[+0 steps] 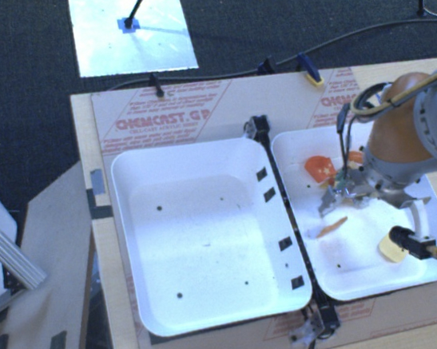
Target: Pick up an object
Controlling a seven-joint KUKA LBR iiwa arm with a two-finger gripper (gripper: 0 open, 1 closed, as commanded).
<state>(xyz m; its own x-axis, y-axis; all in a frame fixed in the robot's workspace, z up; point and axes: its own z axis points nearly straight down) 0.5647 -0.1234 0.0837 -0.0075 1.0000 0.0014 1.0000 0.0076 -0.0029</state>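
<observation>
In the right bin (355, 283) a red-orange object (319, 168) lies near the far left corner. A thin orange strip (335, 226) rests on the bin floor nearer the front. My gripper (337, 193) hangs low over the bin between these two, just right of the red-orange object and above the strip. The grey arm with its orange band (400, 132) reaches in from the right. Nothing shows held at the gripper's tip.
The left bin (140, 221) stands beside the right one, with a black divider (283, 217) running between them. A small orange piece (355, 157) shows close to the wrist. Cables cross the board behind the bins.
</observation>
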